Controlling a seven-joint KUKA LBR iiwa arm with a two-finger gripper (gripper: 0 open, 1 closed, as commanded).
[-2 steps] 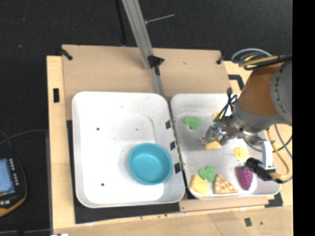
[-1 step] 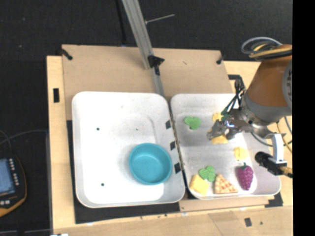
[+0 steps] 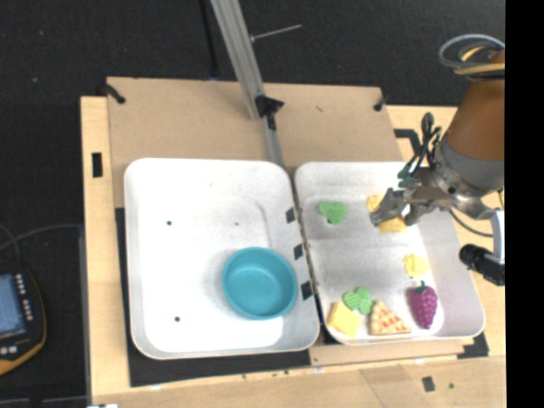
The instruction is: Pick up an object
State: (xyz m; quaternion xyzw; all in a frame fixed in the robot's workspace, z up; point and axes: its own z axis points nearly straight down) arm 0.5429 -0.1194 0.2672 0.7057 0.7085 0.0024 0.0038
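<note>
Two shallow white bins are seen side by side on the bench. In the left bin (image 3: 170, 194) a blue bowl (image 3: 257, 282) is set near the front right corner, close to the divide between the bins. The right bin (image 3: 348, 181) is shared by several small toy foods. A green leafy piece (image 3: 332, 212) lies in its far left part. Along the near edge, a second green piece (image 3: 359, 298) rests just behind a yellow wedge (image 3: 343, 319), with a pizza slice (image 3: 387, 320) beside it and a bunch of purple grapes (image 3: 423, 303) further right. A small yellow piece (image 3: 415, 265) lies just beyond the grapes.

The arm (image 3: 476, 134) is brought in from the right, and the gripper (image 3: 393, 210) is placed low over the far right part of the right bin. A yellow object (image 3: 390, 224) is seen directly at the gripper, partly covered by it, with another yellow bit (image 3: 374, 202) showing on its far side. Whether the tool is spread or closed, and whether the yellow object is actually gripped, cannot be told from this angle
</note>
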